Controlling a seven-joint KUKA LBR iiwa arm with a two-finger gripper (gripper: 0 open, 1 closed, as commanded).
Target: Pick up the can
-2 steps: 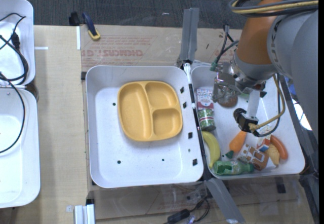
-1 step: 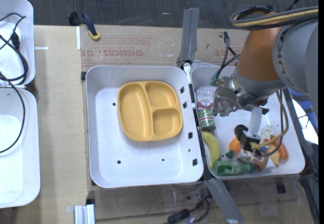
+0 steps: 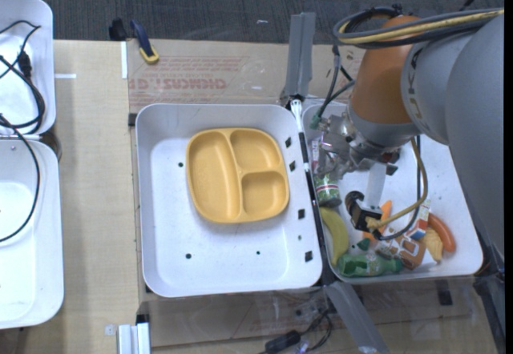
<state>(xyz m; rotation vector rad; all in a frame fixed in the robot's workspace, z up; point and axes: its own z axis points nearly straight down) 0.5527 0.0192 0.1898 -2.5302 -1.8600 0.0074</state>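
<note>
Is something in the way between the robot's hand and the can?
Nothing I can see. The can lies by the left wall of the right bin, right beside the gripper, with no object between them. A banana lies close below it in the picture and might crowd a grab.

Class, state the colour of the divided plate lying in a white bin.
The divided plate is plain yellow, seen best in the camera view.
</note>
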